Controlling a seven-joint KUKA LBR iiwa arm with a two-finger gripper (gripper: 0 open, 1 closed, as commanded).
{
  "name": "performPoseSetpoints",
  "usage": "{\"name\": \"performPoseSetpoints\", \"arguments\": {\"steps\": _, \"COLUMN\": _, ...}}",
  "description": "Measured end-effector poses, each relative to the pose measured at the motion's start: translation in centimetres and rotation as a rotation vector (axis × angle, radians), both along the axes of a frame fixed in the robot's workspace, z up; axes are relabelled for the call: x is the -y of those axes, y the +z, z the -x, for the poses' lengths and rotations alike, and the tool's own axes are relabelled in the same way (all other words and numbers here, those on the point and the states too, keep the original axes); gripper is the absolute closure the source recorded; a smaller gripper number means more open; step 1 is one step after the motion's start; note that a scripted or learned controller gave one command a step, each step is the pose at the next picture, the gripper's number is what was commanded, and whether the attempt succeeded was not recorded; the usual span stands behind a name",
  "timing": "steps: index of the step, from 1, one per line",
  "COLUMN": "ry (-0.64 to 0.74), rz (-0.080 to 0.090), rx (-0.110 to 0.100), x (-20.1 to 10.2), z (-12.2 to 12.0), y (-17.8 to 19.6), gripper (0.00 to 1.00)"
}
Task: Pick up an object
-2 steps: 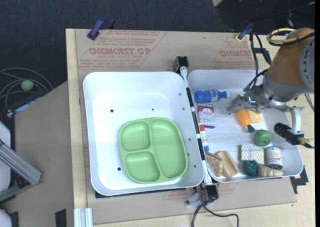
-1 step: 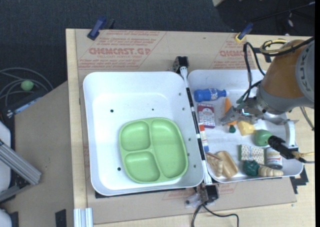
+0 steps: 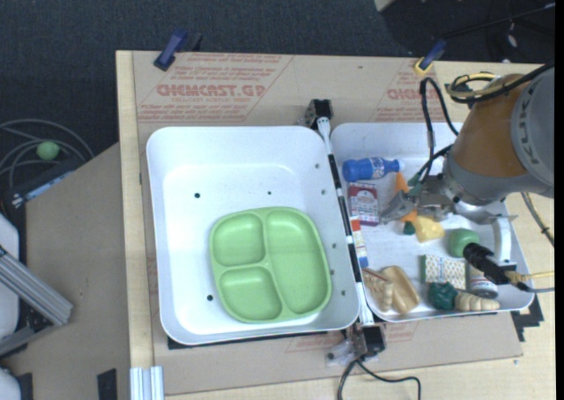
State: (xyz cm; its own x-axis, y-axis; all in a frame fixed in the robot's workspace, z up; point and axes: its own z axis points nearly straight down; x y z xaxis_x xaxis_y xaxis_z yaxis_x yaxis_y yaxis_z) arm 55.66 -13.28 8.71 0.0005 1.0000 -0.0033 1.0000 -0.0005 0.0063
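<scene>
Several small items crowd the right bin point(image 3: 388, 136) under my fingers point(image 3: 407, 204); how far these are spread, I cannot tell. Just beside lies a yellow wedge point(image 3: 428, 229), probably light, stiff; I'd pinch its flat sides.

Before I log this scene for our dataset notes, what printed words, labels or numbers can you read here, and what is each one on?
"CHEMCAST GP": red print on the brown board behind the left bin, legible but faint.
The same red print shows on the board behind the right bin; cut off by cables, too partial to read.
Blue bottle: label too small to read.
Red and white packet: print too blurred to read.
</scene>
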Motion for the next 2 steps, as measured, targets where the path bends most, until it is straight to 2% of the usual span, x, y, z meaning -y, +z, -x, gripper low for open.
{"name": "performPoseSetpoints", "arguments": {"steps": 1, "ry": -0.001, "rz": 0.002, "rx": 0.003, "x": 0.06, "z": -0.07, "y": 1.05, "gripper": 1.00}}
{"name": "performPoseSetpoints", "arguments": {"steps": 2, "ry": -0.001, "rz": 0.002, "rx": 0.003, "x": 0.05, "z": -0.06, "y": 1.03, "gripper": 0.00}}
